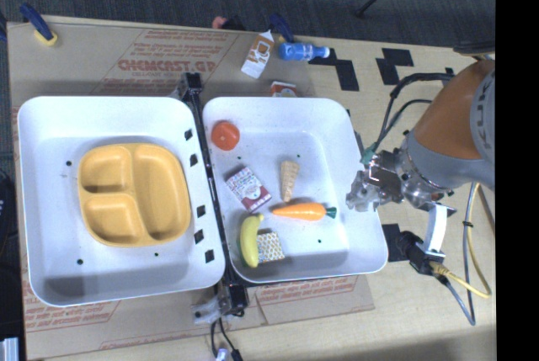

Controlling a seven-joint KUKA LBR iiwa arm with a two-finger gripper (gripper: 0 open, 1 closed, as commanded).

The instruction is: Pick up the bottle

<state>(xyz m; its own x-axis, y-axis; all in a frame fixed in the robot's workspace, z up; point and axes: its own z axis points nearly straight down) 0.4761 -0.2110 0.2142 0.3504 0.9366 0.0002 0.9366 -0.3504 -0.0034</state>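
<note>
Beyond the right bin's (360, 151) far rim the blue bottle (301, 52) is lying untouched, so we are hovering our gripper (364, 189), its spread untellable, at that bin's right edge, needing a reach outward.

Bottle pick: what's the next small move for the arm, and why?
Probably swing the pincer up-left toward the small blue plastic bottle. That bottle lies on the bench behind the right white bin, while the pincer sits at that bin's right rim, well short of it.

The arm (450, 132) comes in from the bench's right edge, orange band up top, wrist bent low; its gripper (364, 189) hangs just over the right rim of the right bin (358, 149)
</note>
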